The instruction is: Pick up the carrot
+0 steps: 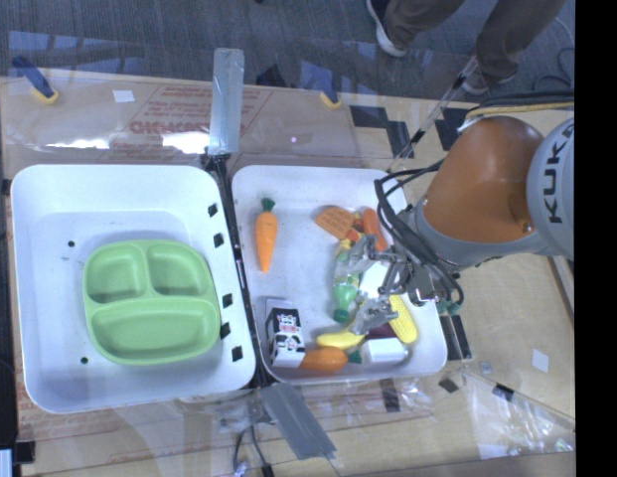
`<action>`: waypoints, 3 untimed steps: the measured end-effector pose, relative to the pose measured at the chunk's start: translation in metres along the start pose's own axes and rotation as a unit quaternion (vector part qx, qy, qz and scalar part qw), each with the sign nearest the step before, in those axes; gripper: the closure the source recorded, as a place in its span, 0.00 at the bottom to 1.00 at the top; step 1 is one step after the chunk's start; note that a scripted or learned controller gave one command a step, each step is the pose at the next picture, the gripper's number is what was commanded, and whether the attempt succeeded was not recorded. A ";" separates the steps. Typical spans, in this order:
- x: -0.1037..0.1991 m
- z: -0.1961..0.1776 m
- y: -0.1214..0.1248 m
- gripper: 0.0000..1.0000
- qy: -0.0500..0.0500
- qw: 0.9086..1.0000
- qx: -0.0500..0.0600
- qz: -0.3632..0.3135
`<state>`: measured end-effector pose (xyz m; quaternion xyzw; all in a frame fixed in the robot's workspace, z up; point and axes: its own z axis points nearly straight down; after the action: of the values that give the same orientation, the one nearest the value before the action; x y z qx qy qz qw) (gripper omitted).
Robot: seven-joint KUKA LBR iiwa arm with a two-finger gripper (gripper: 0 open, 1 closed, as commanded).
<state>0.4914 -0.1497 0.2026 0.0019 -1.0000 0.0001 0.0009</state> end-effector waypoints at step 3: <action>-0.140 0.110 0.056 0.00 0.000 0.972 -0.001 0.235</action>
<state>0.6311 -0.0935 0.0921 -0.2333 -0.9724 -0.0003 0.0010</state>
